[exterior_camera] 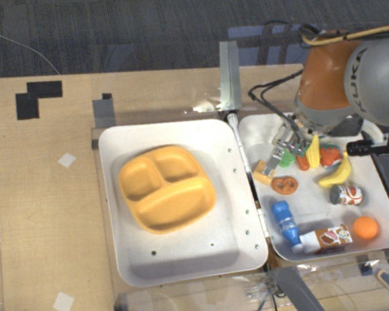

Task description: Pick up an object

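My gripper [278,153] is low in the right bin [316,204], at its upper left, pointing down and left. Its tip is just above a small tan block [261,173] and beside a green toy [289,159]. A brown pretzel-like piece [285,184] lies just below it. To its right lie a yellow toy [313,151], a red toy [329,156] and a banana [336,173]. The arm hides part of the bin's upper right.
Lower in the right bin lie a blue bottle [284,223], a brown carton [331,238], an orange [365,228] and a small can [347,195]. The left bin [191,255] holds a yellow divided plate [167,187]. A metal divider post [231,78] stands between the bins.
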Action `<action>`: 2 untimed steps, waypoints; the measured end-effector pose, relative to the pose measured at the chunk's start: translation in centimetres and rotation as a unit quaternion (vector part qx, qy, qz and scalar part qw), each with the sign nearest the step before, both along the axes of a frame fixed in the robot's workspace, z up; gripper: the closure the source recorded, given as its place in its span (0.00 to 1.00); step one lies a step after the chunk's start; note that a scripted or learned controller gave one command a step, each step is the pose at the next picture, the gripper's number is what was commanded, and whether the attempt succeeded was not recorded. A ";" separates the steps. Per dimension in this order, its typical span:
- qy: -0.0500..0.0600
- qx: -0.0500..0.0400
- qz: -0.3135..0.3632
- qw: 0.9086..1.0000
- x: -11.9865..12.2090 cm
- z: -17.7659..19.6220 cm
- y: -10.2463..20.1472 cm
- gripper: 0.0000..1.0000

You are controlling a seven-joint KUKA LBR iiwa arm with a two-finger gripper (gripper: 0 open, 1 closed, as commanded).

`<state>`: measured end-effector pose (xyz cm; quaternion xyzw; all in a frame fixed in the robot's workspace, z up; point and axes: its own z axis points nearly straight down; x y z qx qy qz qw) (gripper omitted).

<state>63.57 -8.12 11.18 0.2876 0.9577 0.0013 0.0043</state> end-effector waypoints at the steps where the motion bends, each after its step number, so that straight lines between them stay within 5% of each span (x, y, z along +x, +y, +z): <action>1: -0.001 0.002 -0.129 0.992 -2.1 7.7 6.9 0.00; 2: 0.003 0.003 -0.146 0.989 -8.3 7.4 14.1 0.00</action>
